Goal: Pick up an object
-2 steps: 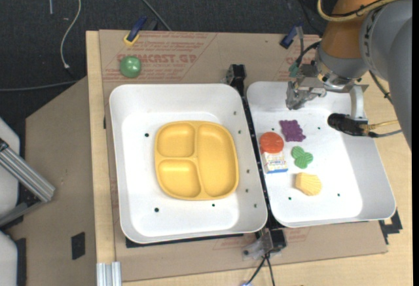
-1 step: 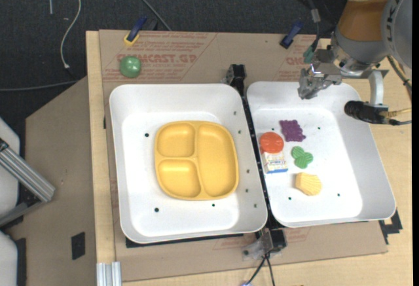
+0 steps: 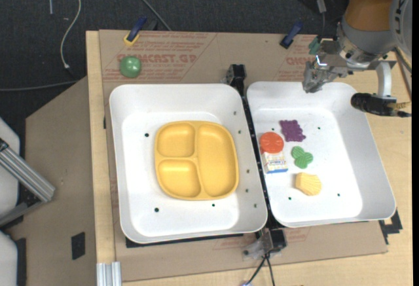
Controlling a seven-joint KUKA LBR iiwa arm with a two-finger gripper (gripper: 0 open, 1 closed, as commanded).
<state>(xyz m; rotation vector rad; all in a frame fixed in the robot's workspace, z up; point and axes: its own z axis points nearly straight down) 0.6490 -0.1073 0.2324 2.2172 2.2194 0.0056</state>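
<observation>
While gripper hangs over right bin's far rim, finger state indeterminable; purple grapes, orange ball, carton, green piece, yellow piece clustered on bin floor.

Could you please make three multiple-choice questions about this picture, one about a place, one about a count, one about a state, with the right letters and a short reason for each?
1. Where is the green ball?
A. on the cardboard outside the bins
B. in the right bin
C. on the yellow plate

2. How many compartments has the yellow plate?
A. two
B. three
C. five

3. Where is the gripper?
A. over the right bin's far edge, apart from the toys
B. on the yellow plate
C. touching the green ball

Answers:
1 A, it lies beyond the left bin.
2 B, ridges divide it in three.
3 A, the purple toy lies nearer the camera.
</observation>
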